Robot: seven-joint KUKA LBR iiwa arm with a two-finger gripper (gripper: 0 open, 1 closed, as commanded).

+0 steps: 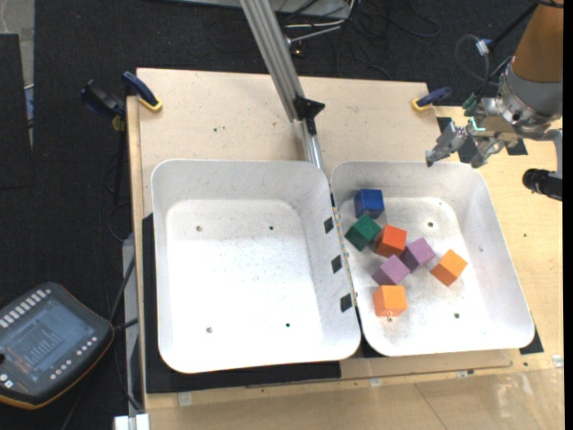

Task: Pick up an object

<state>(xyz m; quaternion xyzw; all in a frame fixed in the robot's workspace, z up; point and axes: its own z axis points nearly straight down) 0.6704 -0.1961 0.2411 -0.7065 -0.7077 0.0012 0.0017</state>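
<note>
Several small cubes lie in the right bin: a blue cube, a green cube, an orange-red cube, two purple cubes, an orange cube and another orange cube. My gripper hangs above the bin's far right corner, up and to the right of the cubes. Its fingers look spread apart with nothing between them.
The left bin lies beside the right one. A slanted metal pole comes down to the bins' shared far edge. Clamps sit at the board's far corners. A teach pendant lies at lower left.
</note>
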